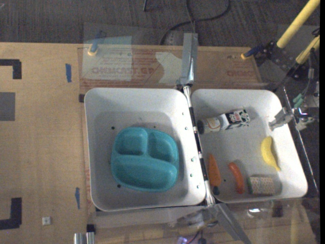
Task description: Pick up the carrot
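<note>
Tapered orange carrot [214,171] w/ dark tip, smooth white bin [244,96]

The gripper [282,119] is pale silver-grey metal with small teal-green patches near its mount.

The teal divided plate [144,159] lies in the left white bin [96,105], which stands on the bench [40,136]. In the right bin [274,98], beyond that plate, a small milk carton [228,120] lies on its side, up and right of the plate. A yellow banana [269,153] rests far right of the plate. A red-orange sausage-shaped piece [236,176] and a speckled cylinder [263,185] lie right of the plate, lower down.
</note>
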`<action>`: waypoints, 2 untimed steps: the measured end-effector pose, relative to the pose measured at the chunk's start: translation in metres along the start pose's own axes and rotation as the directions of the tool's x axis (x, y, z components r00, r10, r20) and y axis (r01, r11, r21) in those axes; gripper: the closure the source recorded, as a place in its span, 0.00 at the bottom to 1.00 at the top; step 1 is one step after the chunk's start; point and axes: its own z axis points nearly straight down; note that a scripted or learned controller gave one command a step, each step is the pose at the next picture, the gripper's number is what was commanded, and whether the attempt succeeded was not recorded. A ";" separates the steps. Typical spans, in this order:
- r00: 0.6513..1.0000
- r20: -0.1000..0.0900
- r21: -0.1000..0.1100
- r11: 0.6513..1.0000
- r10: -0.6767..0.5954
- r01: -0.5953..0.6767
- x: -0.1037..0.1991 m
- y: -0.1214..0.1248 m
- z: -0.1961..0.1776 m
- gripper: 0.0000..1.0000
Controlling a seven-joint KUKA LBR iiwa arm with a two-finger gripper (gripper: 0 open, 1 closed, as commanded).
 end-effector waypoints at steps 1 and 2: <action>0.961 0.000 -0.012 0.961 0.277 -0.277 0.034 -0.034 0.125 0.00; 0.999 0.002 -0.009 0.999 0.040 -0.040 0.092 -0.062 0.147 0.00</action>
